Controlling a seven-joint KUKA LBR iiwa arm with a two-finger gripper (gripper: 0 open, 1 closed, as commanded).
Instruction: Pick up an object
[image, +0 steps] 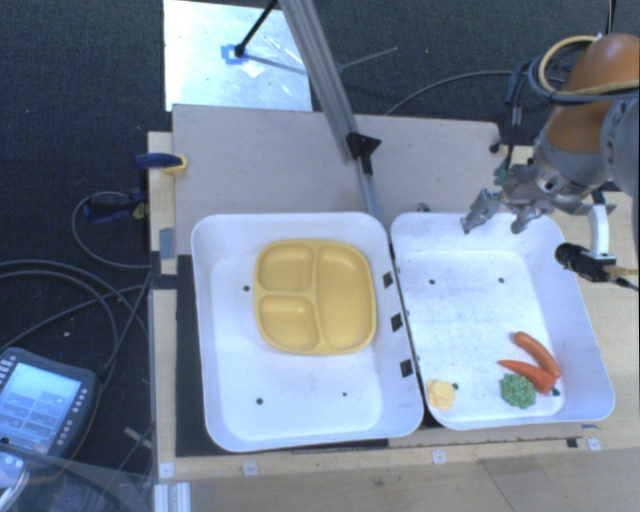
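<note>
My gripper (499, 215) hangs over the far edge of the right bin (470, 300), its two fingers spread apart with nothing between them. At that bin's near right corner lie two orange carrot-like pieces (534, 360), a green broccoli-like lump (517, 391) and a small pale yellow item (440, 394). All of them lie well away from the gripper, toward the front of the bin.
The left bin (225, 400) holds a yellow divided plate (313, 296). A slanted metal pole (335, 95) crosses above the bench behind the bins. Cables and a teach pendant (40, 400) lie off the bench at left.
</note>
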